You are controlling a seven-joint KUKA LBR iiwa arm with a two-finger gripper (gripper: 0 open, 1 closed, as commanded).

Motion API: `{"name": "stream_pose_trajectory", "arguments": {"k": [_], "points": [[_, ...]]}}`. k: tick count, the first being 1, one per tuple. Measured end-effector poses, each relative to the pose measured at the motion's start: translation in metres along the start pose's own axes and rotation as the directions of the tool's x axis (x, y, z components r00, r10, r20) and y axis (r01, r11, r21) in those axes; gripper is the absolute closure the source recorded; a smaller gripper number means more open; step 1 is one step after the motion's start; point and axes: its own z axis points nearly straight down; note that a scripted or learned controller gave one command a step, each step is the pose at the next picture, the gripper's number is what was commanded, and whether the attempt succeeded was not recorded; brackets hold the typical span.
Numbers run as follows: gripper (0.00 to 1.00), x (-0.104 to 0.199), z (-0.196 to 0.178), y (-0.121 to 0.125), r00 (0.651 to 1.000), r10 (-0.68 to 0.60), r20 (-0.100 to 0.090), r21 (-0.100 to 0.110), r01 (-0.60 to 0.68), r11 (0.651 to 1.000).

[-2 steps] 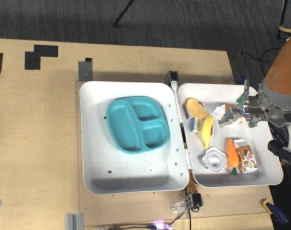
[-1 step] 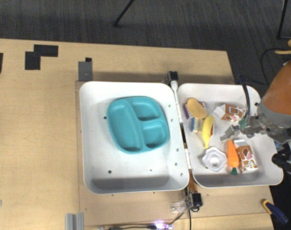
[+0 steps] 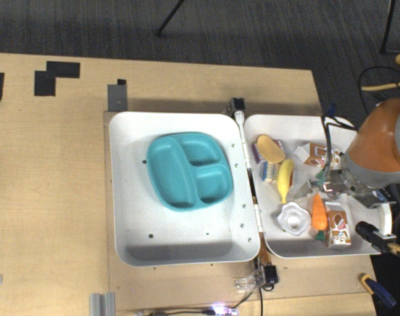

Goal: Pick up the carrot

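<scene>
The carrot (image 3: 319,214) is a short orange piece lying in the right bin (image 3: 298,125), toward its front right, between a white cup (image 3: 292,218) and a brown snack packet (image 3: 339,227). My gripper (image 3: 325,184) hangs just behind the carrot's upper end, low over the bin, at the end of the grey arm with the orange band (image 3: 383,139). I cannot make out whether the gripper touches the carrot; the carrot looks to be resting on the bin floor.
A banana (image 3: 285,180), a tan bread-like piece (image 3: 272,149), a small blue-and-yellow item (image 3: 268,171) and another brown packet (image 3: 316,155) crowd the right bin. The left bin (image 3: 130,189) holds a teal divided plate (image 3: 188,170). Black cables run along the right edge.
</scene>
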Motion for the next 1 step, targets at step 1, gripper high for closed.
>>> {"name": "stream_pose_trajectory", "arguments": {"k": [1], "points": [[1.0, 0.0001, -0.0126, 0.0035, 1.0, -0.004, 0.003, -0.008, 0.004, 1.0]]}}
